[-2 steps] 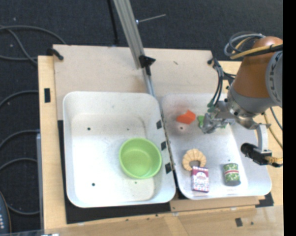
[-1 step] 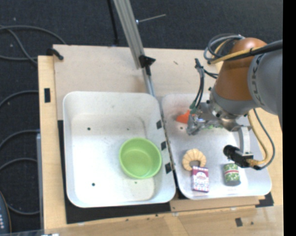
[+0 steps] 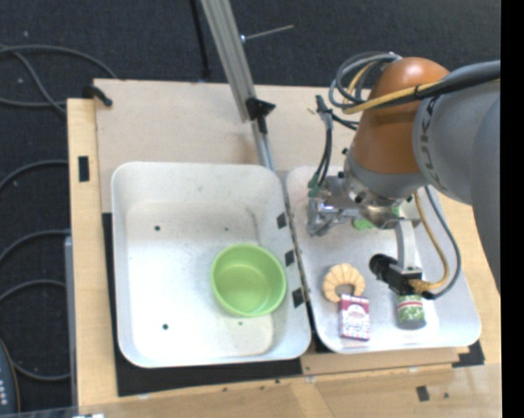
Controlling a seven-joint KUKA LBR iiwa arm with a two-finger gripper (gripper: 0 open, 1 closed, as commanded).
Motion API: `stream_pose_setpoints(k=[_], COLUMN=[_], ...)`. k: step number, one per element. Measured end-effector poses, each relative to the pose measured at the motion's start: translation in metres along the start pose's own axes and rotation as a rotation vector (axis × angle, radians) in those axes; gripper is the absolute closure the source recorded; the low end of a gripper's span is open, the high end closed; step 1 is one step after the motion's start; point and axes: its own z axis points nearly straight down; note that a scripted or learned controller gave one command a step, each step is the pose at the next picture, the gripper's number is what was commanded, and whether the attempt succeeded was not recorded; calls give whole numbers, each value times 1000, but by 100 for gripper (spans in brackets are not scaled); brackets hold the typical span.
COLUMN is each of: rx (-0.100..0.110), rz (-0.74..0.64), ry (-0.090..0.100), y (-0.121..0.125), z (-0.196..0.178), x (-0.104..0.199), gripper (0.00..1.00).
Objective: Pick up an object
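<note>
My gripper (image 3: 319, 217) hangs over the back left corner of the right bin (image 3: 458, 319), close to the wall between the two bins. In front of it lie a tan ring-shaped pastry (image 3: 344, 280), a small red and pink box (image 3: 355, 318) and a small jar with a green top (image 3: 410, 312). A bit of something green (image 3: 363, 224) peeks out from under the wrist; the rest of it is hidden. A light green bowl (image 3: 247, 279) stands upright in the left bin (image 3: 153, 185), near its front right. I see nothing between the fingers.
A slanted metal pole (image 3: 231, 46) rises from the bench behind the bins. The arm's grey body and orange band cover the back right of the right bin. Cables lie on the dark floor at the left.
</note>
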Motion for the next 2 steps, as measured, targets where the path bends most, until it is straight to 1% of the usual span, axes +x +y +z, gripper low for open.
stream_pose_setpoints(k=[1,2], rx=[0,1], rz=[0,0], ry=[0,0], y=[-5,2], z=[-11,-8], x=[42,92], gripper=[100,100])
